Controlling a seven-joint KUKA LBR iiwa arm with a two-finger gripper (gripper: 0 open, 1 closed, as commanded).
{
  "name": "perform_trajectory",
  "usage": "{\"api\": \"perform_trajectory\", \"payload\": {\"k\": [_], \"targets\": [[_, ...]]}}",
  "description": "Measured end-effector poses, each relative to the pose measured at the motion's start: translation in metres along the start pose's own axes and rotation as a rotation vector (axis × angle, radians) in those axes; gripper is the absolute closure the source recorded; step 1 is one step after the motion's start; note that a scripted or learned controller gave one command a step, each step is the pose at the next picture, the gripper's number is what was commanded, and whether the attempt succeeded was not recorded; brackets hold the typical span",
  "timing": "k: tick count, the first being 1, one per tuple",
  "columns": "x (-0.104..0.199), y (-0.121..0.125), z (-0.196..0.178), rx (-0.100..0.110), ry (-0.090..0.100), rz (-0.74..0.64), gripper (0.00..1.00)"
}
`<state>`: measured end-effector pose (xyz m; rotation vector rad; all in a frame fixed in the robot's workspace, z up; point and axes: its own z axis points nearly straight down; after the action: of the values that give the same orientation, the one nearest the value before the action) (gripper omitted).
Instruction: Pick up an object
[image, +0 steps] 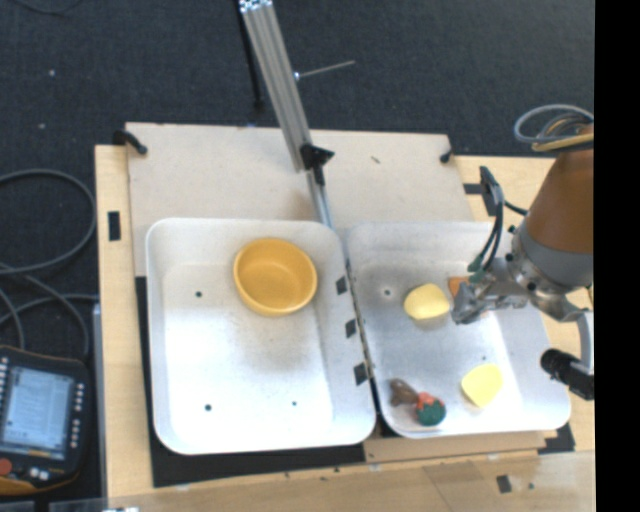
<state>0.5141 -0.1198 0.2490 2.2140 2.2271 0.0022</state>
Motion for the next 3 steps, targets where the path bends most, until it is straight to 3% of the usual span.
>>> {"api": "perform_trajectory", "payload": {"k": [3], "targets": [[0.151, -0.02, 0.01, -0.001, 0.002, -0.002, 1.0]]}}
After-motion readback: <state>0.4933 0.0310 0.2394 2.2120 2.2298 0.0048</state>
